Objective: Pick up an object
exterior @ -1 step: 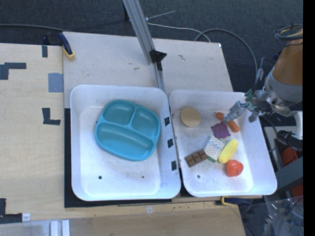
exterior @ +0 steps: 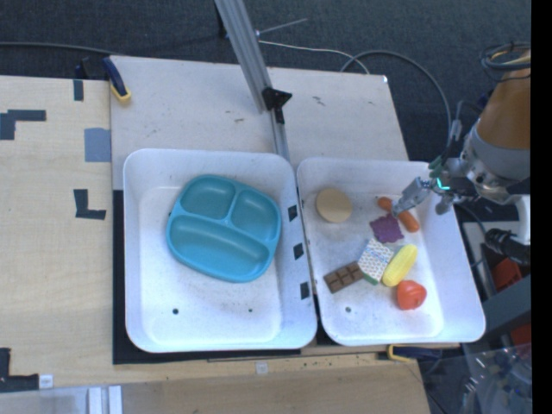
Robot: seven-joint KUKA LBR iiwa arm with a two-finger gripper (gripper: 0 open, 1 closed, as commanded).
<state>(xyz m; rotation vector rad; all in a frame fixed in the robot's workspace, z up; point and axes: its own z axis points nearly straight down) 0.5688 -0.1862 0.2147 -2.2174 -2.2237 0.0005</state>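
Note:
The right bin (exterior: 349, 317) holds several small toy foods. Among them are a round tan bun (exterior: 333, 205), a purple piece (exterior: 385, 228), an orange carrot (exterior: 409, 222), a checkered block (exterior: 374, 260), a yellow corn cob (exterior: 399, 265), a brown chocolate bar (exterior: 343, 277) and a red tomato (exterior: 411, 294). My gripper (exterior: 408, 201) reaches in from the right and hangs low over the bin's upper right part. Its tip is just above the carrot and beside the purple piece. Nothing is visibly lifted.
In the left bin (exterior: 142, 257) lies a blue divided plate (exterior: 225, 228). A slanted metal pole (exterior: 250, 50) stands behind the bins. Cables run along the bench's back right. The arm's orange band (exterior: 509, 115) is at the right edge.

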